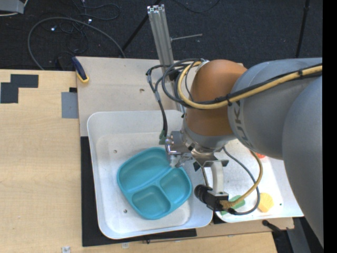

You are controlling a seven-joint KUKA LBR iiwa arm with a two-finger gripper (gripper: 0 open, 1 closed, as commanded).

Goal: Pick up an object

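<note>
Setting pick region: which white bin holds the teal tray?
The view-left shallow white bin: it holds the teal divided plastic tray; the right bin has a small yellow object.

Right bin point(274, 212): mostly covered by the arm point(274, 109); contents beneath cannot be assessed. Yellow object point(266, 202) in that bin: small, shape indeterminate. Green item point(238, 203) beside it: partly covered, too small to identify. Teal divided tray point(150, 186): upper right rim overlapped by the gripper point(176, 157); contact there cannot be judged. The arm is cut off where it leaves the view on the right.
</note>
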